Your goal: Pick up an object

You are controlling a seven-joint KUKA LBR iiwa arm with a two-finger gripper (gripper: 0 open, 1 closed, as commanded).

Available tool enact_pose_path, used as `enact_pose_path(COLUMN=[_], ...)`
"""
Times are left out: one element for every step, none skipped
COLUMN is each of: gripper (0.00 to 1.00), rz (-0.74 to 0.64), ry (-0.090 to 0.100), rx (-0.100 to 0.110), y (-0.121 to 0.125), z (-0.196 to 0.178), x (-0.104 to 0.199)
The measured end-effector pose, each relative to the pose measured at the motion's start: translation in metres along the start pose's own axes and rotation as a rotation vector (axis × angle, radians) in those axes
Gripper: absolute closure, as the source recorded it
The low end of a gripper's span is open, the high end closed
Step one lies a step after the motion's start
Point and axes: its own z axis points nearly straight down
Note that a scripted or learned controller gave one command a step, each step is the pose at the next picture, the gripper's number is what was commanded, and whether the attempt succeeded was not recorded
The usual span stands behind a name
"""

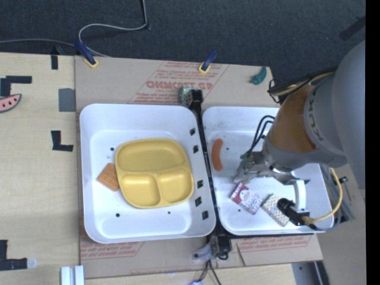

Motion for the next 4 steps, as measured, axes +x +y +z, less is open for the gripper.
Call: enact_pose_path(gripper=[0.00,1.00,0.00,0.00], rz=[0.000,-0.001,-0.001,-0.002], ry=[0.000,0.001,0.001,0.004], rx=[0.000,0.001,0.002,0.001], y=[0.000,0.000,0.000,-0.014], z=[0.000,-0.009,-0.009,0.010], x=[0.000,0.001,0.001,-0.004])
